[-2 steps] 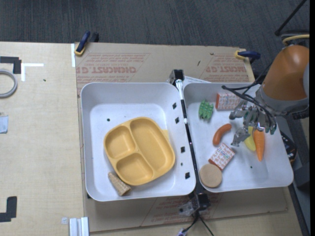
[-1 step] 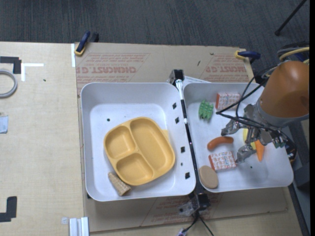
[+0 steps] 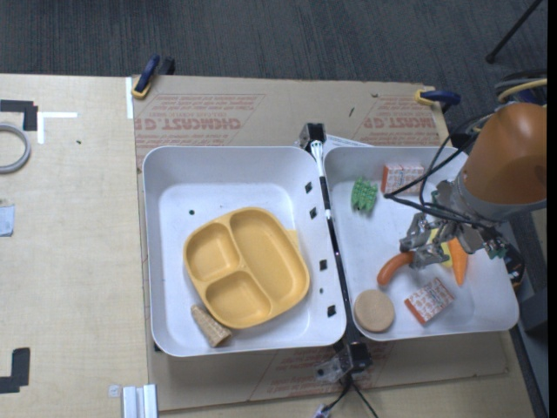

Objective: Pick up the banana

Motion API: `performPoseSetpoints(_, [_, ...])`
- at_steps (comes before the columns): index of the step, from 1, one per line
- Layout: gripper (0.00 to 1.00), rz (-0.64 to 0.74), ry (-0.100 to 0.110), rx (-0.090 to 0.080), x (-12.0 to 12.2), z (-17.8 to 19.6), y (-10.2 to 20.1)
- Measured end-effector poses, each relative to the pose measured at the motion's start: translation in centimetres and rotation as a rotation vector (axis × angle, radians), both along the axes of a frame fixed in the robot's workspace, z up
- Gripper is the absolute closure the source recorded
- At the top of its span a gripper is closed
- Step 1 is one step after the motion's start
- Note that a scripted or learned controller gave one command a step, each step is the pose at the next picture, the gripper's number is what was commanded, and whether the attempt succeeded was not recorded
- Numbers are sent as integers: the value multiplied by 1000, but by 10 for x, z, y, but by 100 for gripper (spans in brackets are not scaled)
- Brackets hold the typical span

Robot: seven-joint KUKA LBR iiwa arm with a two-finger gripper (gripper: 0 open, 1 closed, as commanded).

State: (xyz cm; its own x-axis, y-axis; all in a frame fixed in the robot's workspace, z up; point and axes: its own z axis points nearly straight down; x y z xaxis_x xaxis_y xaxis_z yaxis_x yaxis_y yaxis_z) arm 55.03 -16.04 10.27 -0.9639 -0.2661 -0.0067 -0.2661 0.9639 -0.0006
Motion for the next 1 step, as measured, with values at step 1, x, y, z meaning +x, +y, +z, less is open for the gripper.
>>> performPoseSetpoints(1, [100, 248, 0, -2, 108, 98, -6])
